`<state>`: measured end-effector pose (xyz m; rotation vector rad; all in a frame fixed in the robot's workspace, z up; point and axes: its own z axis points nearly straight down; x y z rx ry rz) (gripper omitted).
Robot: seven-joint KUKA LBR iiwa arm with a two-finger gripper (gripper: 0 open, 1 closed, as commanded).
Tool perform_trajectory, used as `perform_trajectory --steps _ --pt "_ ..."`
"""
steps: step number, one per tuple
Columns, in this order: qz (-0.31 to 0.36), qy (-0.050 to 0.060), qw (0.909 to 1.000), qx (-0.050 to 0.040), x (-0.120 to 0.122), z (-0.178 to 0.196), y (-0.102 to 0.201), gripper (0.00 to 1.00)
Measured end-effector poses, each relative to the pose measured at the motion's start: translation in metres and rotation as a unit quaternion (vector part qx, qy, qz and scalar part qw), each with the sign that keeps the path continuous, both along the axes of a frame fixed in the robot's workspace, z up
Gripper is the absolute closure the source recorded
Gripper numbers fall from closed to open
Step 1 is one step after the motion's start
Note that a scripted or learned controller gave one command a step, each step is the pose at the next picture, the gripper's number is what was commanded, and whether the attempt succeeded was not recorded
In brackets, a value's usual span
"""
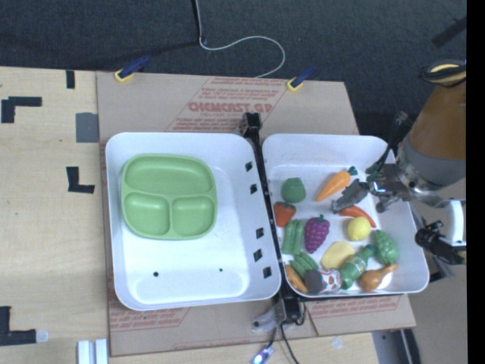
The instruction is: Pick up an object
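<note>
The things to be picked lie together in the right bin (333,144), a heap of toy fruit and vegetables crowded toward its near and right part. An orange carrot (334,185) lies tilted near the middle of the bin, with a green pepper (293,189) just to its left and a red-orange piece (283,214) near the bin's left wall. Below these sit a purple grape bunch (317,233), a long green piece (292,236) beside it, a yellow lemon (359,229), a pale yellow piece (337,254) and a broccoli-like green piece (385,247). At the near edge lie a brown pear-shaped piece (373,279), a green cucumber-like piece (353,268) and some smaller pieces too jumbled to tell apart. The end effector (353,196) hangs low over the right part of this bin, just right of the carrot and above the lemon, its dark fingers pointing left; whether it is released or clenched I cannot tell, and nothing shows plainly between its fingers. The grey arm with its orange band (443,123) reaches in from the right. The left bin (121,226) touches the right one along a black hinge strip and holds a green divided plate (168,196) in its far part. Both bins rest on a cardboard sheet (220,105) on the desk (45,203), with a thin white cable (242,44) lying on the dark floor beyond.
</note>
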<state>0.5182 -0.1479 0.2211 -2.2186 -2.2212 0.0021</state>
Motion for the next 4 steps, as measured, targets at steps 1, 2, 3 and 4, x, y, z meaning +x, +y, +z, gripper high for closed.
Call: perform_trajectory --steps 1,2,3,4 --pt "0.003 0.001 1.0 0.0013 -0.034 0.013 0.065 0.0" --pt "0.003 0.0 1.0 -0.0002 0.036 -0.04 0.102 0.0" --pt "0.006 -0.004 1.0 0.0021 0.045 0.024 0.206 0.0" --pt "0.005 -0.01 0.9999 0.0025 0.048 0.185 0.272 0.0"
